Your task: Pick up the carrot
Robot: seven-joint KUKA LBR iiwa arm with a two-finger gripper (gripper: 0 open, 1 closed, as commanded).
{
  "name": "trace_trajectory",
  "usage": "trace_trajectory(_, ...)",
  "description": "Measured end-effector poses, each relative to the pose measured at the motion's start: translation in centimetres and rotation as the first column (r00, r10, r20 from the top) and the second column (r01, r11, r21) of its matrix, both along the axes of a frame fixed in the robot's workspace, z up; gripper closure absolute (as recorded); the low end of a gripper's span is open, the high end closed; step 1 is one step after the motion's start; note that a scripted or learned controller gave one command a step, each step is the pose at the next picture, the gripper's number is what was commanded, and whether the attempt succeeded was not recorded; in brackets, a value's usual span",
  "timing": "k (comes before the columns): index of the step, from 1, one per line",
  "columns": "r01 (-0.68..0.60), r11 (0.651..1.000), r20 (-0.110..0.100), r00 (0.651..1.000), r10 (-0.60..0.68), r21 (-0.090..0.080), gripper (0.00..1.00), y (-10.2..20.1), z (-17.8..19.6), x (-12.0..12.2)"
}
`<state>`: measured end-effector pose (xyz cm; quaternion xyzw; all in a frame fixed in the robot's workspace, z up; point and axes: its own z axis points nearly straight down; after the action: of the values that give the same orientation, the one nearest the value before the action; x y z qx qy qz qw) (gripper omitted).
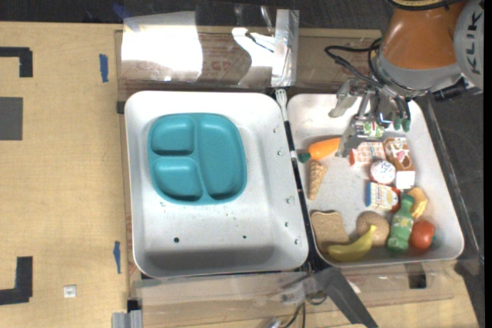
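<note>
The gripper (pixel 360 121) hangs over the upper part of the right bin (pixel 450 203); whether it is spread or closed cannot be told. The carrot (pixel 321 149) lies on the bin floor just left of it, beside the bin's left wall, apart from the teal tray (pixel 197 157).

The gripper (pixel 367 117) is seen above the right bin (pixel 450 196), just beside the carrot (pixel 321 149), which lies among toy foods. A teal divided plate (pixel 197 157) is set in the left bin (pixel 207 242).
</note>
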<state>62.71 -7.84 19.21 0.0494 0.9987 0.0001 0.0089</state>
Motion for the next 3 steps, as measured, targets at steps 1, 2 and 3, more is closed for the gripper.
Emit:
trace_trajectory(1,-0.012,1.0,-0.009,1.0,0.012,0.0,0.0,-1.6,-9.5,0.8)
trace_trajectory(2,-0.013,1.0,-0.001,1.0,0.013,-0.001,1.0,-1.5,-8.3,1.0)
trace_trajectory(3,-0.312,0.95,-0.002,0.95,0.312,-0.005,1.0,0.7,9.0,-4.6)
